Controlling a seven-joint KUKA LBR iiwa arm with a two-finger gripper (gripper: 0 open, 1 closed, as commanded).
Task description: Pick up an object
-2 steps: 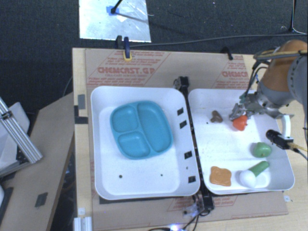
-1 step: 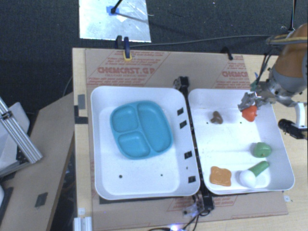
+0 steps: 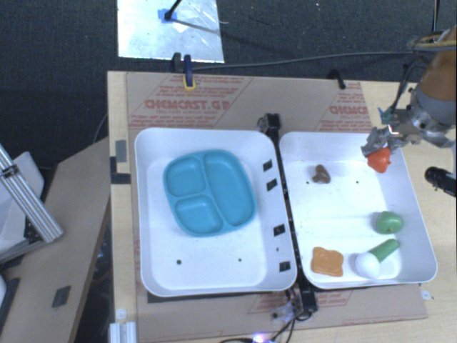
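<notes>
My gripper [image 3: 378,148] hangs over the far right corner of the right bin [image 3: 350,206], its grey fingers [image 3: 373,146] pointing down and to the left. It is shut on a small orange-red object [image 3: 380,162], which sticks out just under the fingertips and looks lifted off the bin floor. On that floor lie a small brown lump [image 3: 320,174], a green round object [image 3: 388,222], a green-and-white piece [image 3: 373,259] and a flat orange piece [image 3: 328,261].
The left bin [image 3: 146,213] holds a blue divided plate [image 3: 209,191]. A black clip strip [image 3: 280,191] runs between the bins. Cables cross the dark floor behind the bench, and a metal frame [image 3: 25,199] stands at the left.
</notes>
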